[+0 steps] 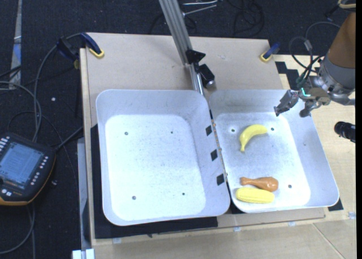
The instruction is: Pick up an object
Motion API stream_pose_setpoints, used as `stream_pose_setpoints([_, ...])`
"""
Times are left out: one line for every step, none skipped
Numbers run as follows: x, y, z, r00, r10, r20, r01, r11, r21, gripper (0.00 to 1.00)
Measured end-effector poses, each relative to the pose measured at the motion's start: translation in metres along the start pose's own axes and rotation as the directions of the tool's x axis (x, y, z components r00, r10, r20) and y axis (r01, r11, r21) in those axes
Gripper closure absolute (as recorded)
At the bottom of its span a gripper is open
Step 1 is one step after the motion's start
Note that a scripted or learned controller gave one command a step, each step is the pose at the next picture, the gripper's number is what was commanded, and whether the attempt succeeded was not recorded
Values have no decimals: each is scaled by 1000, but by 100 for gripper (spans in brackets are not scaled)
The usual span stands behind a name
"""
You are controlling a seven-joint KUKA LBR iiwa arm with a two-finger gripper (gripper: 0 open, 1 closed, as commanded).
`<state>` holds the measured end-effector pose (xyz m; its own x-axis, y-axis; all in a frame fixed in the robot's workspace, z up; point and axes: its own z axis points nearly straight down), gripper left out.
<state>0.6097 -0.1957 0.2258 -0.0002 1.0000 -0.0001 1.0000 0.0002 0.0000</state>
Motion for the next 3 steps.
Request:
stream_pose_setpoints([0,0,0,1000,0,0,0,1000,0,0])
stream_pose_setpoints([-8,-7,53,1000,1,-1,-1,1000,5,0])
stream_pose_setpoints([-8,-10,96,1000,0,-1,0,1000,4,0])
